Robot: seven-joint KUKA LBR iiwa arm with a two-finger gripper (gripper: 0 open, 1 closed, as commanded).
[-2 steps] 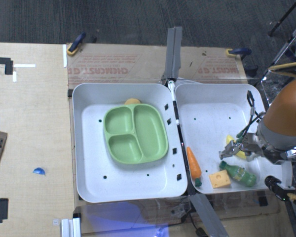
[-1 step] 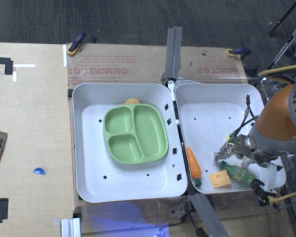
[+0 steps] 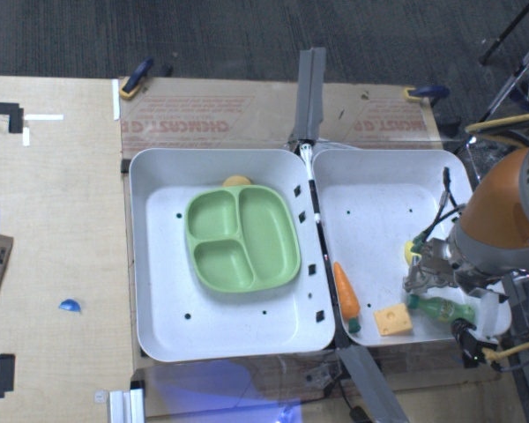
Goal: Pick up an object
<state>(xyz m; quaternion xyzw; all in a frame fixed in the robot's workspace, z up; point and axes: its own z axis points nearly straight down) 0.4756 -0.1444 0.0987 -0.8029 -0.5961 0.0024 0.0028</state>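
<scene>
Down in the right bin there is a small spread of play food along the near wall: a carrot lying lengthwise against the divider with its green top toward the near edge, a yellow cheese wedge just to its right, and beyond that a green bottle on its side, reaching toward the bin's right wall. Something small and yellow peeks out just above the bottle, mostly hidden by the arm, so I can't say what it is. The gripper is low over that right-hand patch, sitting right above the bottle's neck end, and from here its state is impossible to read, so I cannot tell whether it has anything in hand. The arm, grey with its orange band, bulks in from the right and covers the bin's far right corner. Over in the left bin a green divided plate lies flat near the middle, with a bit of a yellow object showing past its far rim. Both bins rest on cardboard on the wooden bench.
</scene>
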